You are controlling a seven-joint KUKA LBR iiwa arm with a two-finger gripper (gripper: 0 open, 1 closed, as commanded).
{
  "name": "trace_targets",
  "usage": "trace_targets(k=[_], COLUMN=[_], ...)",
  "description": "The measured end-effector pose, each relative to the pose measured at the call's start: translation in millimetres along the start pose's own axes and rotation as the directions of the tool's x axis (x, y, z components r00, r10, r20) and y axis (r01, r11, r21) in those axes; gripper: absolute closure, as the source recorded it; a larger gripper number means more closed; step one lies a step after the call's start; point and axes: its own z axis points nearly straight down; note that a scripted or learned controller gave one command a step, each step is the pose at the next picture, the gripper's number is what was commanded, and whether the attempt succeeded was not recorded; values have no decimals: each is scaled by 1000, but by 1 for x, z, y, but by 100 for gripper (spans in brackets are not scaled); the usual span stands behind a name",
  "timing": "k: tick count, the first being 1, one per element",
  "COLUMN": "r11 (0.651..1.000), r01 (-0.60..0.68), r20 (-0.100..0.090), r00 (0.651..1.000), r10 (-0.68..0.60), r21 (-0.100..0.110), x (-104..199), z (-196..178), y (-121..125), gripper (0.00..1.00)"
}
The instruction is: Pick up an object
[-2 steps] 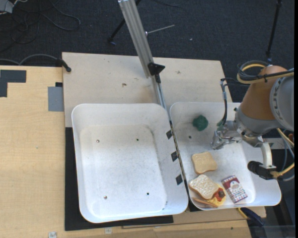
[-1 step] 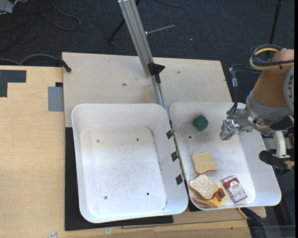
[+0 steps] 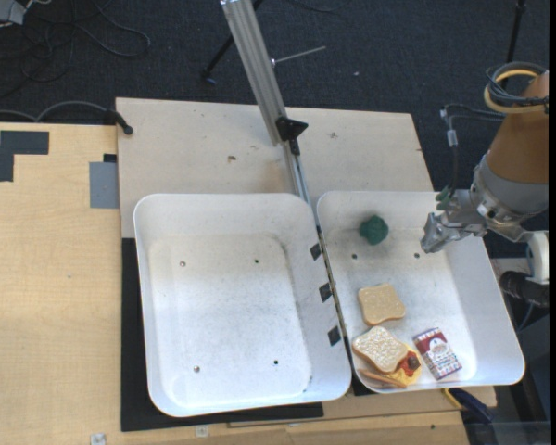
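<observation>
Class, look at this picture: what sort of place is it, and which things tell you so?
Probably a robotics lab. A robot arm reaches over two white bins on a bench, loose cables lie on the dark floor, and the right bin holds toy food like sandwich pieces.

The arm (image 3: 519,156) is cut off by the right edge, so its upper links go unseen. The claw (image 3: 433,236) is too small and blurred to tell how its fingers stand. The sandwich (image 3: 386,353) hides part of the red filling beneath. Print on the red packet (image 3: 437,353) is unreadable.
</observation>
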Motion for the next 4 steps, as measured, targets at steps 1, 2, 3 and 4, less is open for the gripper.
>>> trace_targets(k=[1, 2, 3, 4], r11=[1000, 1000, 1000, 1000], r01=[0, 3, 2, 1], r20=[0, -4, -3, -2], r00=[1000, 1000, 1000, 1000], r10=[0, -3, -2, -1], r21=[2, 5, 7, 7], x=[-1, 58, 104, 152], z=[-18, -26, -32, -36], y=[0, -7, -13, -22], gripper=[100, 100, 100, 100])
